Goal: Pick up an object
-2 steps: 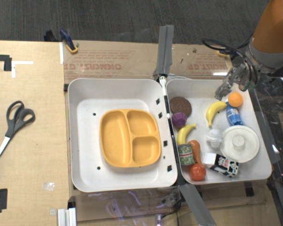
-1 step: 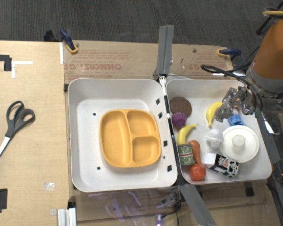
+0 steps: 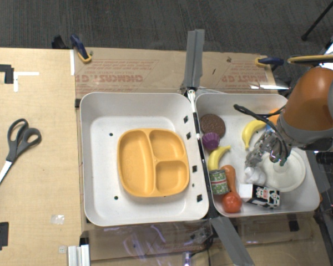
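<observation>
Over the right bin (image 3: 308,201), the gripper (image 3: 265,153) is being held low among the clutter; whether its fingers are apart or together cannot be told. A banana (image 3: 252,131) is lying just at its eleven o'clock, long axis running roughly seven to one, the likeliest target.

Toy foods (image 3: 220,165) clustered in the right bin (image 3: 299,204)
</observation>
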Available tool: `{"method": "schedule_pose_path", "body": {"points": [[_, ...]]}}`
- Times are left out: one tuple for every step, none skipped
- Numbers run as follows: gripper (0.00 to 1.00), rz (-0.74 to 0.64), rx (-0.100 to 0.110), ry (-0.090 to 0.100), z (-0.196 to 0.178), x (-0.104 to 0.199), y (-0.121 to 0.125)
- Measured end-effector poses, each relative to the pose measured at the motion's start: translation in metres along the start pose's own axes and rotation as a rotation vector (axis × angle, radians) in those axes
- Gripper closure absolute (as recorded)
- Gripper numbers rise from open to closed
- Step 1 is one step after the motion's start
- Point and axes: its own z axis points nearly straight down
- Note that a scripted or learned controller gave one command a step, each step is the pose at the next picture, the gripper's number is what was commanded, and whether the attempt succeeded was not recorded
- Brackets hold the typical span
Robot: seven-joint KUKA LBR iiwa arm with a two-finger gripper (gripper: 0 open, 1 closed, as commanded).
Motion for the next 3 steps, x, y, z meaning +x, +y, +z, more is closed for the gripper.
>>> {"method": "schedule_pose_path", "body": {"points": [[1.0, 0.187, 0.002, 0.0, -0.173, -0.07, 0.01], [0.0, 0.187, 0.002, 0.001, -0.173, -0.07, 0.01], [0.0, 0.372, 0.0, 0.003, -0.042, -0.09, 0.02]]}}
